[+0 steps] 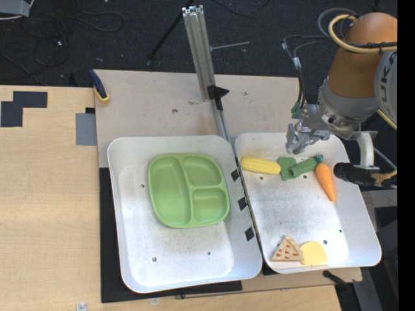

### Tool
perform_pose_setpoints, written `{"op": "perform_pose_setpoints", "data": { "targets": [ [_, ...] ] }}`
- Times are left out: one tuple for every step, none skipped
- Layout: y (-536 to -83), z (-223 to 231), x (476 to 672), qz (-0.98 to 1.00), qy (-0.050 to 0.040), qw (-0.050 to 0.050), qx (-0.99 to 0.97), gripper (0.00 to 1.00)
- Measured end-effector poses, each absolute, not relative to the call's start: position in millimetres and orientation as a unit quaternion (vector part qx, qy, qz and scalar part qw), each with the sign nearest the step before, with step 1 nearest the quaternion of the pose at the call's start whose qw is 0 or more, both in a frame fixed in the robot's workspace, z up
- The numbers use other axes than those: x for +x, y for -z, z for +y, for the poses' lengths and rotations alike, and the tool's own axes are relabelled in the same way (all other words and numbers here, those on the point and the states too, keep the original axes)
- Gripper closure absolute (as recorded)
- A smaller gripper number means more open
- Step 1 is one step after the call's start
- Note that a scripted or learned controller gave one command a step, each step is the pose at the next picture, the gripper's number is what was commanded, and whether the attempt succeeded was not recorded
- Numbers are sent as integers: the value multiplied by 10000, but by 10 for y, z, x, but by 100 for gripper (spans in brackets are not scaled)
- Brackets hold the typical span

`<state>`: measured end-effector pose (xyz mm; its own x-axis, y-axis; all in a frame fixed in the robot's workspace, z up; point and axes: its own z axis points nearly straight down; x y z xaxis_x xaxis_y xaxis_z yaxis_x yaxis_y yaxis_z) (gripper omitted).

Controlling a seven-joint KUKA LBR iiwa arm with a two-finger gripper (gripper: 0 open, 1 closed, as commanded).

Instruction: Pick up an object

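While hovering just behind the green toy (297, 167), the hand (299, 141) is sitting empty, finger spread unclear; corn (260, 166) is lying beside it. Descending squarely would help.

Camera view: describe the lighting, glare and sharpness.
Camera view: even, soft light; both white bins bright with no harsh glare; the green tray and corn are fairly sharp; the gripper looks slightly blurred; the floor behind is dark.

no legible txt, labels or nos. anywhere; partial letters on arm (389, 76), unreadable
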<state>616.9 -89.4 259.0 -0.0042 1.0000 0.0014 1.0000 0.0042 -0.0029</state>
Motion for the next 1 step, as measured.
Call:
{"op": "perform_pose_setpoints", "data": {
  "targets": [
    [-2597,-369,6193,-7089,-10,21,-7053,100]
  ]
}}
